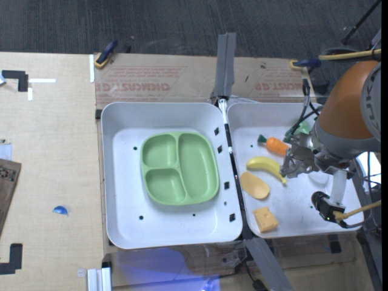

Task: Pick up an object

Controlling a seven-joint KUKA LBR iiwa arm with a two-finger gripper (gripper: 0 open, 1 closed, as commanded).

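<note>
**Two bins, one divided plate, four food items, one arm**

Surface (48, 162): pale wood-grain top carrying both bins; a small blue object (59, 210) lies on its left part, well apart from the bins.

Left bin (115, 180): shallow, white, rounded corners. Holds one item.

Right bin (303, 220): shallow, white, touching the left bin along a shared divider. Holds four items, all in its left half.

Arm (351, 108): grey with an orange band, entering from the right and standing over the right bin's right side.

Green plate (180, 167): three compartments, lying flat near the middle of the left bin, slightly turned.

Pincer (293, 162): low over the right bin, just beside the banana's right end and just right of the carrot. Whether its fingers are spread or closed cannot be told; nothing is seen between them.

Banana (264, 166): yellow, curved, lying near the right bin's middle, between the carrot above and the tan piece below.

Tan piece (255, 185): flat, oval, yellowish, just below the banana.

Carrot (276, 145): orange with a green end, pointing left, near the bin's upper middle.

Cheese wedge (265, 219): yellow-orange block, near the right bin's front wall, apart from the others.
</note>
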